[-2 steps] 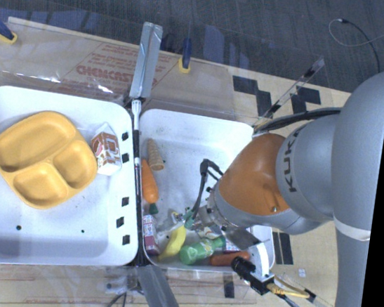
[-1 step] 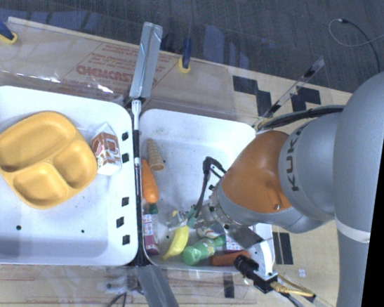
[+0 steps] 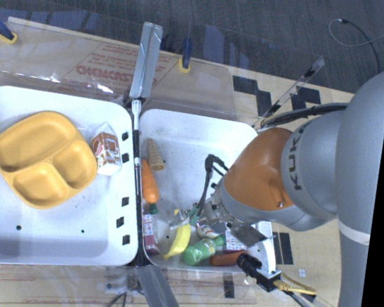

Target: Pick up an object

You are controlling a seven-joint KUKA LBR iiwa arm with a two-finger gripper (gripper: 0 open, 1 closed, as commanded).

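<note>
Objects for picking sat clustered at 6 o'clock in the right bin (image 3: 196, 125), directly under the arm (image 3: 317, 174). End effector (image 3: 205, 218) was down among them, mostly hidden by the orange band (image 3: 259, 176) above the wrist; open or closed, cannot tell. Nothing was seen held.

Just at 7 o'clock from the end effector lay a yellow banana (image 3: 179, 241), touching a green bottle-like item (image 3: 199, 251) at its 3 o'clock. A reddish-brown sausage-like item (image 3: 225, 258) lay just at 3 o'clock of the green one, near the bin's front wall. A small red-labelled bottle (image 3: 148, 230) lay at 9 o'clock of the banana, against the left wall of the bin. An orange carrot (image 3: 149, 182) lay at 10 o'clock from the end effector, along the same wall. A tan cone-like piece (image 3: 155, 154) sat at 12 o'clock of the carrot, nearly touching it.

Left bin (image 3: 37, 248) held a yellow divided tray (image 3: 44, 157) at its 10 o'clock area. A small brown-and-white packet (image 3: 107, 150) sat just at 3 o'clock of the tray, touching or nearly so, close to the bin's right wall.

Both bins rested side by side on the wood-coloured worktop (image 3: 210, 77).
</note>
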